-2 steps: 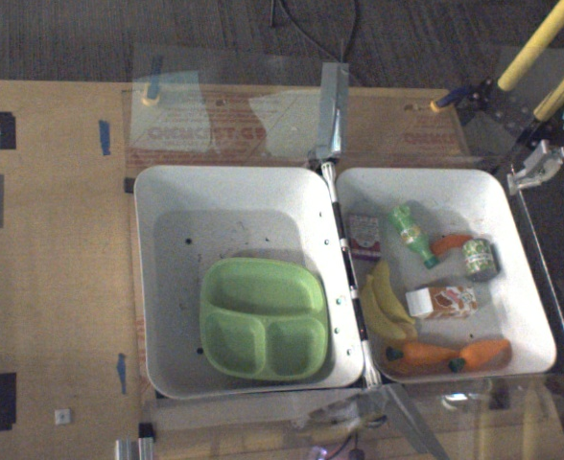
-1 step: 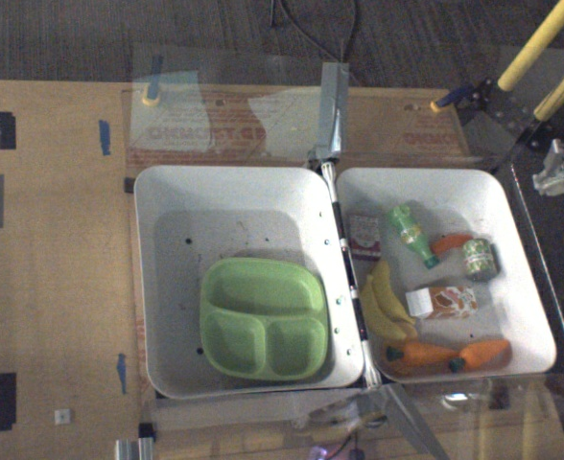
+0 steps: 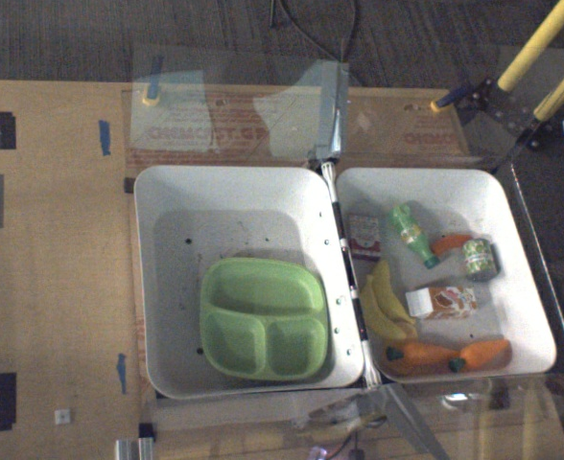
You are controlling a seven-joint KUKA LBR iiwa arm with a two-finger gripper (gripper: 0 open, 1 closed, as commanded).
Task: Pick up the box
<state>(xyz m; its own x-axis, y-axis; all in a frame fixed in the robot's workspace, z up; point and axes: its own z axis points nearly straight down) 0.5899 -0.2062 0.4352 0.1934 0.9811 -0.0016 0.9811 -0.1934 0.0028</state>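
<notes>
Counter (image 3: 52, 286): tan surface carrying two shallow white bins side by side, with black corner marks at its 9 o'clock edge and short blue tape strips.
Left bin (image 3: 162, 209): holds a green divided tray (image 3: 263, 319) lying flat toward the bin's 5 o'clock corner; the tray has one long compartment at 12 o'clock and two smaller ones at 6 o'clock.
Right bin (image 3: 522, 247): holds all the small items.
Box (image 3: 441, 302): a small carton, white at one end and orange-brown along the rest, lying on its side near the middle of the right bin, just to the 3 o'clock side of the bananas and at 12 o'clock from the carrots.
Bananas (image 3: 386, 310): yellow bunch along the right bin's 9 o'clock wall, close beside the box's white end.
Carrots (image 3: 450, 356): two orange carrots lying end to end along the bin's 6 o'clock wall.
Small packet (image 3: 364, 236): red and white, flat against the 9 o'clock wall, at 12 o'clock from the bananas.
Green bottle (image 3: 413, 235): lying tilted at 12 o'clock from the box, apart from it.
Can (image 3: 480, 258): green-patterned, on its side at 2 o'clock from the box, with a small orange piece (image 3: 451, 243) just beside it at its 10 o'clock.
Clear panels (image 3: 263, 113): stand behind the bins at 12 o'clock.
Fingers: cannot tell their state.
</notes>
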